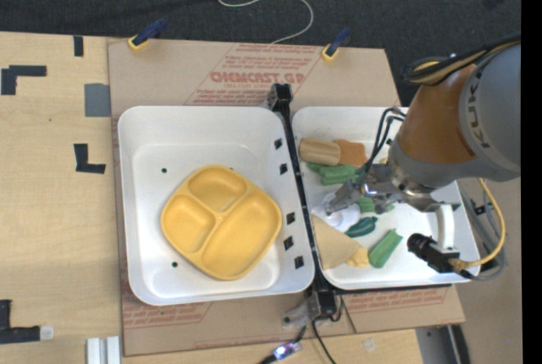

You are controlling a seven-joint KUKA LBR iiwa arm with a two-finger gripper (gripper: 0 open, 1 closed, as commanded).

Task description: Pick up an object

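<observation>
- Presently the claw [360,195] sits low in the right bin [440,271], down among the small toys; whether it is wide, narrow or holding anything I cannot tell.
- Likely targets cluster there: a green piece [337,173] just beside the claw, a teal piece [362,227] and a green pickle shape [385,247] nearer the front wall, and a tan roll [320,152] toward the back.
- A tan wedge [333,245] leans against the divider, leaving little room on that side.
- The yellow divided plate [222,221] lies alone in the left bin [135,210], with open floor around it.
- Judging by the crowding, a clean lift needs a straight rise, away from walls.
</observation>
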